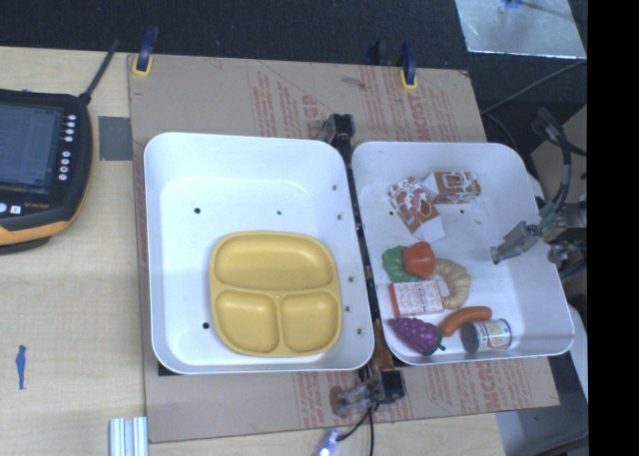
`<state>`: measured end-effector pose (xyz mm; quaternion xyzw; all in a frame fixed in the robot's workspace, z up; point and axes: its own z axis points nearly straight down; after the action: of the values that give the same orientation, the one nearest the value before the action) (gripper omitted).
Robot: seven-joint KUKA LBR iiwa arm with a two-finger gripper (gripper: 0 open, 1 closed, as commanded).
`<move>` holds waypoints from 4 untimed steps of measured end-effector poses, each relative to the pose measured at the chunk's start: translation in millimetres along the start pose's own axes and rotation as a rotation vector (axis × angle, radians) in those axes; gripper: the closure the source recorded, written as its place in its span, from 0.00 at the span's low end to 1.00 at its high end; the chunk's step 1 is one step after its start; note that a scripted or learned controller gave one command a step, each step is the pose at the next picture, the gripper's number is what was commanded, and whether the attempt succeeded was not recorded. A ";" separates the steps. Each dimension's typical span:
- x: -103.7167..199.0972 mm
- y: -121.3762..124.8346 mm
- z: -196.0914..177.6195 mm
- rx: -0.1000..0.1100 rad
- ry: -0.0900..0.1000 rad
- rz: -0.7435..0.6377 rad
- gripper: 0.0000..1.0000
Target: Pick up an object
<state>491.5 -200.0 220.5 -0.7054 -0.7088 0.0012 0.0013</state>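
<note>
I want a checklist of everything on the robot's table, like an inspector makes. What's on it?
Surface: wooden bench with a cardboard sheet under two white bins.
Job's things: right bin holds toy pepper, purple eggplant, sausage, small can, croissant, wrapped snacks.
Clutter: yellow divided tray in left bin.
Grippers: gripper low over the right bin's right side, holding nothing.
Cables: a cable runs from the tablet.
Surroundings: orange-edged tablet, blue clamps, dark floor.

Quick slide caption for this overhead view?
Gripper poised over right bin of toy food; yellow tray in left bin.
</note>
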 end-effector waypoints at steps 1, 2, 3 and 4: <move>40.6 40.4 52.2 0.002 0.000 -0.002 0.00; 50.3 36.3 129.4 0.002 0.000 -0.001 0.00; 49.3 36.7 118.5 0.002 -0.002 -0.005 1.00; 70.6 50.2 16.4 -0.002 0.000 0.000 1.00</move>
<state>541.3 -129.2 203.9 -0.7055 -0.7087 0.0006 0.0006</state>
